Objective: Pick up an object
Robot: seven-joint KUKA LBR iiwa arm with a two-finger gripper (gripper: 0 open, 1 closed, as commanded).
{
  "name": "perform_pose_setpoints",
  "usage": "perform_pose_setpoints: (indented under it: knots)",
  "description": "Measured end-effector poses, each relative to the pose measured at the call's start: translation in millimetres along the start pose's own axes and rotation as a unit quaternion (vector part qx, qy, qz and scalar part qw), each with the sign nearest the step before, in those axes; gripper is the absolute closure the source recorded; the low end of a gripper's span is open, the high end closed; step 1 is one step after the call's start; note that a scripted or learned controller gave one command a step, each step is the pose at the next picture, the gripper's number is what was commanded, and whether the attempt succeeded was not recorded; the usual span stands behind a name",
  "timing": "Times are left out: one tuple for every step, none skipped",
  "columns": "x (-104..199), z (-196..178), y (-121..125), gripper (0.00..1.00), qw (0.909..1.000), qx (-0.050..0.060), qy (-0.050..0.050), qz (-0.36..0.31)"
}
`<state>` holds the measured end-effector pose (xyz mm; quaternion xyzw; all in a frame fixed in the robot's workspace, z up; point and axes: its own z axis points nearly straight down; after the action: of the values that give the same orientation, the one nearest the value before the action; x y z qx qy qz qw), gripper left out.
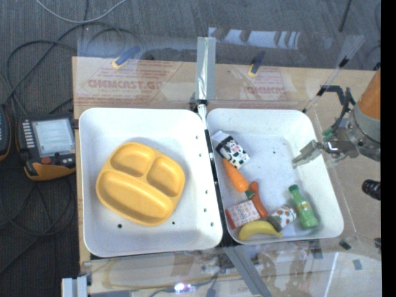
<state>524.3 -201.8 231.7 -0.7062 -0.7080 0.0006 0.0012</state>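
Glossy yellow plastic tray (141, 183); smooth white plastic bins (90, 166).

Reaching in from the right side of the scene, with the arm (371, 146) entering about midway between the far and near edges. Showing the orange band (374, 96) at the far right, cut off by the frame, and the grey wrist (354, 135) sitting just nearer and to the left of it. Pointing the gripper (313, 150) leftward and slightly toward the near side, its slim grey tip angling down and to the left from the wrist. Carrying a thin dark cable or bracket looping over the far side of the wrist. Hovering low, tilted rather than upright.
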Motion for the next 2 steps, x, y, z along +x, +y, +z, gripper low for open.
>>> perform_pose_setpoints:
  knots:
    - [36.8, 138.0, -9.1, 0.00, 0.9998, -0.002, -0.001, -0.022]
    - [89.8, 140.0, -30.7, 0.00, 0.9997, -0.012, -0.005, -0.021]
